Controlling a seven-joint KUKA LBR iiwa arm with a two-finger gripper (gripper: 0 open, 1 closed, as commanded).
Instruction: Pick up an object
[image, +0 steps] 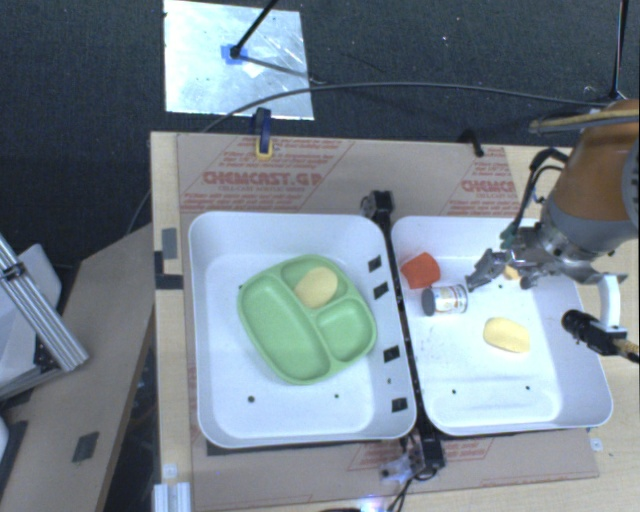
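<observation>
- We saw two white bins side by side on the bench: left bin (215, 400), right bin (560, 410).
- Left bin held a green divided plate (290, 335), with a pale yellow rounded item (317, 287) in its upper compartment.
- Right bin held three things: an orange-red block (421, 268) upper left, a small metal can (446, 299) lying on its side just below it, and a yellow lump (507, 335) lower and to the right, apart from the can.
- The arm (600, 190) came in from the right of the frame, over the right bin's upper part.
- The gripper (487, 270) sat just right of the can and block, fingers slightly spread; we saw nothing between them.
- We could not tell whether the fingertips touched the can.
</observation>
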